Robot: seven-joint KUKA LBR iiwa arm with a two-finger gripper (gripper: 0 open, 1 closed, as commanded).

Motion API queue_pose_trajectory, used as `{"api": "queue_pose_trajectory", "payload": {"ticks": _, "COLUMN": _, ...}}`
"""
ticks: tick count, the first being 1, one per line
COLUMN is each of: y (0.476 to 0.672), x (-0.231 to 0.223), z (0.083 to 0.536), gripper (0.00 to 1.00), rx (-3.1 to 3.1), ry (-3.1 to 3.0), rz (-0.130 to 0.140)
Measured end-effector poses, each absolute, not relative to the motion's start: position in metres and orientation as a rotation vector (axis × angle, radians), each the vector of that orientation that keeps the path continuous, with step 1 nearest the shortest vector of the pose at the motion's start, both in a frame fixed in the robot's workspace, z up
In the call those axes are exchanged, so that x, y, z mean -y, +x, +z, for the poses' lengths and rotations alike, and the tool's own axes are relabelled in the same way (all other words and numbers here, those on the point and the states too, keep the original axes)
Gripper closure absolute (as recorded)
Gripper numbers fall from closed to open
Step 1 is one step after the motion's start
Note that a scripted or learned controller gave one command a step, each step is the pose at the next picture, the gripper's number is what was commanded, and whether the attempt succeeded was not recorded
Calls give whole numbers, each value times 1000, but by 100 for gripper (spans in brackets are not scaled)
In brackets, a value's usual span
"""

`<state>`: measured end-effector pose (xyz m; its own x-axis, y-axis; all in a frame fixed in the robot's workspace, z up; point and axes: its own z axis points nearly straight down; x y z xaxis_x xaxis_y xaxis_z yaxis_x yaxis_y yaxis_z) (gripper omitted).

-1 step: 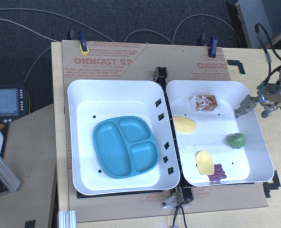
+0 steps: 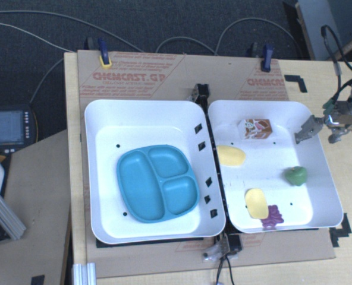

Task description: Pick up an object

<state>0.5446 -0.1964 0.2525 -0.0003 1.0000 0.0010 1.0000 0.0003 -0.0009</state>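
Raised above the bench at the right edge, the gripper (image 2: 322, 133) hangs over the right-hand rim of the right bin (image 2: 319, 215), its two grey fingers spread apart with nothing between them. None of the things to pick up is in its grasp; all lie on the floor of that bin. Closest to the gripper is a small green ball (image 2: 295, 175), below and to its left. A brown and white packet (image 2: 256, 128) lies near the bin's far wall, and a pale yellow lump (image 2: 231, 155) sits just beside the inner wall. Towards the near wall lies a yellow piece (image 2: 256, 202), with a purple scrap (image 2: 273, 217) touching its lower right side. The left bin (image 2: 99, 159) holds a blue divided plate (image 2: 157, 183) with three compartments. Both bins rest on a tan board (image 2: 164, 70) printed with red lettering and held at its far edge by two blue clamps (image 2: 105, 55). Beyond the board is dark grey carpet (image 2: 164, 10) crossed by thin pale cables (image 2: 45, 22). A small screen (image 2: 6, 127) sits at the left.
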Motion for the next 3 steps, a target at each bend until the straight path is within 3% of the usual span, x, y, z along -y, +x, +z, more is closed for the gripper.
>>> {"api": "queue_pose_trajectory", "payload": {"ticks": 1, "y": 548, "x": 204, "z": 206, "gripper": 0, "rx": 2216, "ry": -2218, "rz": 4}}
{"api": "queue_pose_trajectory", "payload": {"ticks": 3, "y": 533, "x": 198, "z": 106, "gripper": 0, "rx": 2215, "ry": -2215, "rz": 4}}
